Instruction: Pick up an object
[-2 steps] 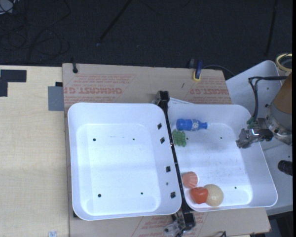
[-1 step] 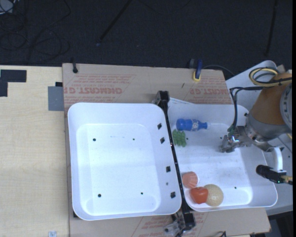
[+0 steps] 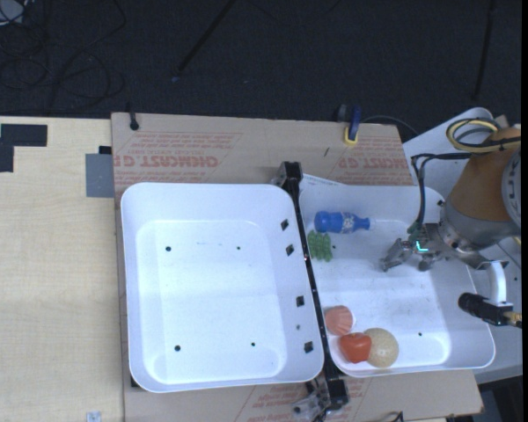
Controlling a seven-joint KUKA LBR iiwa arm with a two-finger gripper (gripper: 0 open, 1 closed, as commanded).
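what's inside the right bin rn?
The right bin holds a blue bottle lying near its far side, a green object beside it, and a pink, a red and a pale round item clustered at the near edge. The arm covers its right part.

A grey arm [image 3: 510, 192] with a broad orange band, black cable looped over it, ends in a dark metal gripper [image 3: 407, 255] (small green light glowing).

Even, bright overhead light washes out the two shallow white plastic bins [image 3: 213, 202]; the 12 o'clock floor stays dim, and the picture is soft and grainy.
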